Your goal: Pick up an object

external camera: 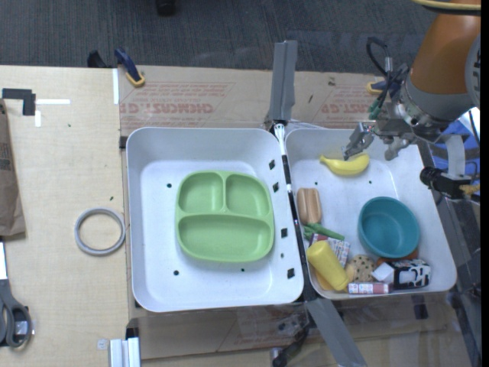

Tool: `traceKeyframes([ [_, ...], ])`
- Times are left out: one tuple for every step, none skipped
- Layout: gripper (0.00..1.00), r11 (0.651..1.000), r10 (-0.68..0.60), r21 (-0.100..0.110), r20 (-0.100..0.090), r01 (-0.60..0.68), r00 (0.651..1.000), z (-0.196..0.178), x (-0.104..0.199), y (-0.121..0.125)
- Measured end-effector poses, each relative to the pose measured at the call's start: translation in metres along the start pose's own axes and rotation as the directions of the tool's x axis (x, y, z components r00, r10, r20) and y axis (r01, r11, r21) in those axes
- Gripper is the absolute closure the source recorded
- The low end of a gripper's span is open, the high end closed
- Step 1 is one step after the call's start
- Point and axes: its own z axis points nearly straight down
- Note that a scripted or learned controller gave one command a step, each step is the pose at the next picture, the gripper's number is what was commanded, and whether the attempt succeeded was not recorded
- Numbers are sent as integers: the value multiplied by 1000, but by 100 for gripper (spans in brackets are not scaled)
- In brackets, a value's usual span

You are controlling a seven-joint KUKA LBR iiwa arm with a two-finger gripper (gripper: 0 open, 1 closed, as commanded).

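Camera view: claw (374,144) spread wide above the right bin (439,228), left finger (356,145) just over the banana (344,164), holding nothing.

One camera sitting high above surface (61,167), looking down at slant. Far edge of surface lying toward top of picture, dark floor (229,6) showing beyond it. Camera sitting far enough back to be taking in both white bins whole: left bin (141,205) lying mid-picture, right bin (435,205) lying beside it. Grey and orange arm (447,44) reaching in from right side, near top corner. Bare surface stretching out at left, cardboard sheet (199,102) lying behind bins.
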Motion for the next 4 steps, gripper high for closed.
traceKeyframes([
  [0, 1000, -17, 0, 0, 17, 1000, 20, 21, 20],
  [0, 1000, -5, 0, 0, 5, 1000, 76, -59, -26],
  [0, 988, -154, -11, 0, 154, 988, 136, -71, -79],
  [0, 993, -119, -9, 2, 120, 993, 137, -64, -32],
])
